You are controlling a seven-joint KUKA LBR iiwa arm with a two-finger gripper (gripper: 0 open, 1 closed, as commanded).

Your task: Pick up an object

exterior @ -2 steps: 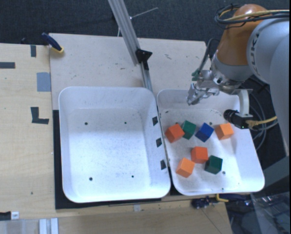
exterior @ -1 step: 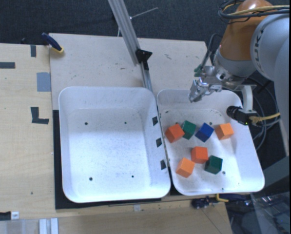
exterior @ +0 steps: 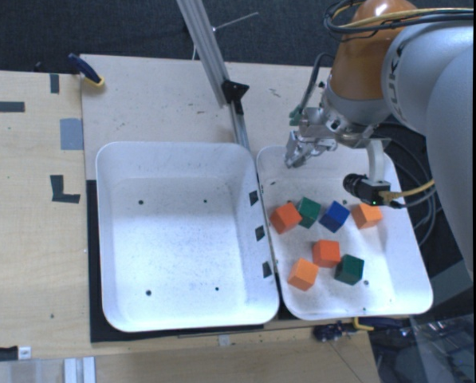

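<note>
Nearest, in the right bin [exterior: 393,282]: a front orange block [exterior: 304,274] beside a dark green block [exterior: 350,269], with a middle orange block [exterior: 327,252] just behind. Next to it, the left bin [exterior: 174,238]. Farther back, a row of four: left orange block [exterior: 285,217] touching a green block [exterior: 308,211], then a blue block [exterior: 334,215] and a right orange block [exterior: 367,215]. Behind the row, over the bin's far end, the gripper [exterior: 300,155], pinching no block. Spread or pressed together? Cannot tell. Farthest away, a slanted metal pole [exterior: 210,46].
</note>
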